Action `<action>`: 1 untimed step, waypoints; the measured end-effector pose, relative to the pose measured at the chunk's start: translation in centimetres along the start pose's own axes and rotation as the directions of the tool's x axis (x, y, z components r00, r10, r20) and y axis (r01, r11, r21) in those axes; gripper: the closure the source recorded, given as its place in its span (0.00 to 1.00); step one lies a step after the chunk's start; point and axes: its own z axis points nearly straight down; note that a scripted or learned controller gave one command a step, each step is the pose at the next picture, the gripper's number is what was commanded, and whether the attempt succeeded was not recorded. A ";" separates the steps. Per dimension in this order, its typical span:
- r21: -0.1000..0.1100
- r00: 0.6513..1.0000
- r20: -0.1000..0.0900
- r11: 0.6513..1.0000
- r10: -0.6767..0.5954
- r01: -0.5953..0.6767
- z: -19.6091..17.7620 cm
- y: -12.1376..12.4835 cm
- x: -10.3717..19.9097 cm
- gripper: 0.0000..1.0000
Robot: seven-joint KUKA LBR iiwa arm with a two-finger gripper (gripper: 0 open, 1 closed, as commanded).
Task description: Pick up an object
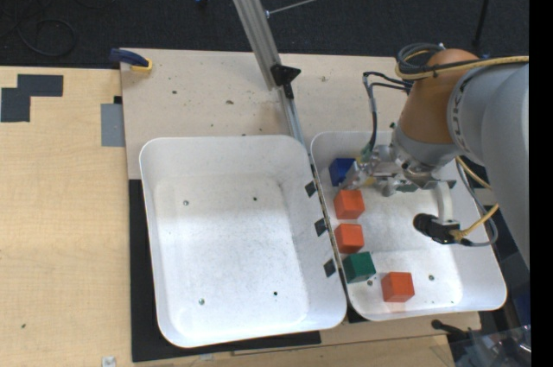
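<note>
The claw (pixel 363 169) hangs low in the right bin (pixel 484 292), at the blue block (pixel 342 170) near that bin's left wall, but whether it is released or clenched I cannot tell — the wrist hides the tips. The likely trouble is crowding: an orange block (pixel 349 204) sits just below the blue one, a second orange block (pixel 349 237) and a green block (pixel 359 266) line the same wall, and a closing claw could nudge a neighbour or scrape the wall — leaving nothing gripped.
</note>
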 end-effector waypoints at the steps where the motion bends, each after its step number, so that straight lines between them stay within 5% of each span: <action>1: 0.003 1.000 -0.008 1.000 -0.005 0.005 -0.9 0.1 0.5 1.00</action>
